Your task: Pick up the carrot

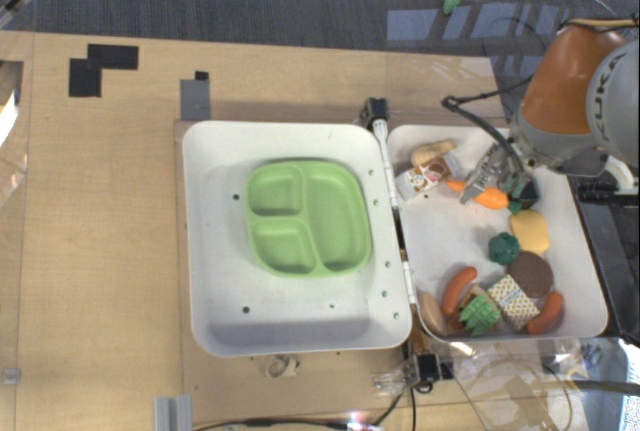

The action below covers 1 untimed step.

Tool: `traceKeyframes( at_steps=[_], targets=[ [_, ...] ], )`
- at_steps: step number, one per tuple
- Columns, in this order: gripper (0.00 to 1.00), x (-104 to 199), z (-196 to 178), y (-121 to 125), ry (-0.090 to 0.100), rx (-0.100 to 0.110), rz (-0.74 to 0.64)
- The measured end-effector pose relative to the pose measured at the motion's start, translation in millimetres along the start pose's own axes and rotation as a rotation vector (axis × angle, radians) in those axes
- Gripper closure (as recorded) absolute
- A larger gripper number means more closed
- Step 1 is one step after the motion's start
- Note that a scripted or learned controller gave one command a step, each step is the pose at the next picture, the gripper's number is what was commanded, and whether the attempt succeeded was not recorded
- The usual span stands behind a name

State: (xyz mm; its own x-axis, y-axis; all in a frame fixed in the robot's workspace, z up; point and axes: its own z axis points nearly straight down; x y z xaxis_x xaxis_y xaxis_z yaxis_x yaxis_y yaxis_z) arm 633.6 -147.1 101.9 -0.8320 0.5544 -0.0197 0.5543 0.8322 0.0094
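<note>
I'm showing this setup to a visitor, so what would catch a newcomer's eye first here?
Probably the bright green three-compartment plastic plate, alone in the left shallow white bin. Next, the grey arm's gripper reaching in from the right, low over the small orange carrot near the top of the right white bin, whose lower end is crowded with toy food.

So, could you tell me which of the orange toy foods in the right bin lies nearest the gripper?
The carrot, right at the gripper near the bin's top. The two sausages lie far off at the bottom edge.
</note>
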Motion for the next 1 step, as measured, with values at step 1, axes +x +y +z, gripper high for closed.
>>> traceKeyframes(
  at_steps=[1],
  targets=[
    [1.00,51.0,-90.7,101.8,0.004,-0.007,-0.077]
  ],
)
